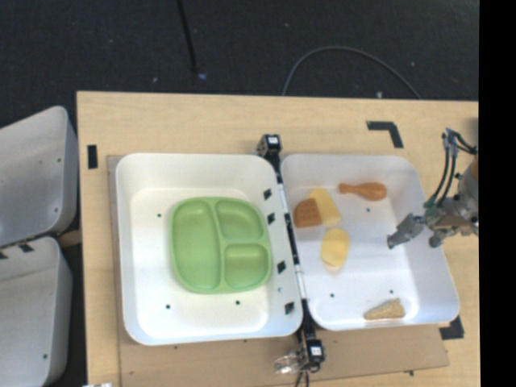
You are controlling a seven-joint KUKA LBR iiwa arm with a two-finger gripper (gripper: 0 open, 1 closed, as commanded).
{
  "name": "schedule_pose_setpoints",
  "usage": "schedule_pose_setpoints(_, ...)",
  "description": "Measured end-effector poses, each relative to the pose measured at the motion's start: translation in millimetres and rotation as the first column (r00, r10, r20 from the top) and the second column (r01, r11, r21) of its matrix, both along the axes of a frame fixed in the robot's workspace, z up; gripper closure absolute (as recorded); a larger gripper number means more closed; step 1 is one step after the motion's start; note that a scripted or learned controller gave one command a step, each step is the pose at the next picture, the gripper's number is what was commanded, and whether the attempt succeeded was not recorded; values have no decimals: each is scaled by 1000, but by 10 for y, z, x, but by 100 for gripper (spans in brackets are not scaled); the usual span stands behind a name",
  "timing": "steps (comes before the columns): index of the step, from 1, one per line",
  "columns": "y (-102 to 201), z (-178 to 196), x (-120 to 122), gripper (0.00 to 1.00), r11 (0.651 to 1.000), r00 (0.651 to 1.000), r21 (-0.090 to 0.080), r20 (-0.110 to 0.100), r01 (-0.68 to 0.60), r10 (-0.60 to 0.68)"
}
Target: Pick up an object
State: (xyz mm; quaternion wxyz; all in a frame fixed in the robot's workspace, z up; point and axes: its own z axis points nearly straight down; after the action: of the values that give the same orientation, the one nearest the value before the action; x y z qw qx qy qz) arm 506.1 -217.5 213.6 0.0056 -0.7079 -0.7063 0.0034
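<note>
Nothing is picked yet: the hand (418,230) hovers at the right bin's (355,317) three o'clock edge, apparently spread and holding nothing; the drumstick (364,189), toast (316,210) and potato (335,247) lie untouched.

No legible text or labels anywhere.

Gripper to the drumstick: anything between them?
No. In the camera view, only bare white floor of the right bin separates the gripper from the drumstick, up-left of it.
</note>
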Motion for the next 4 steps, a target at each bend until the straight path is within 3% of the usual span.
schedule_pose_setpoints(1,5,53,25,0,1000,1000,-3,10,-4,4)
schedule_pose_setpoints(3,-63,-956,31,0,1000,1000,-2,6,-1,1)
schedule_pose_setpoints(4,-74,-1161,26,0,1000,1000,-3,8,1,-1)
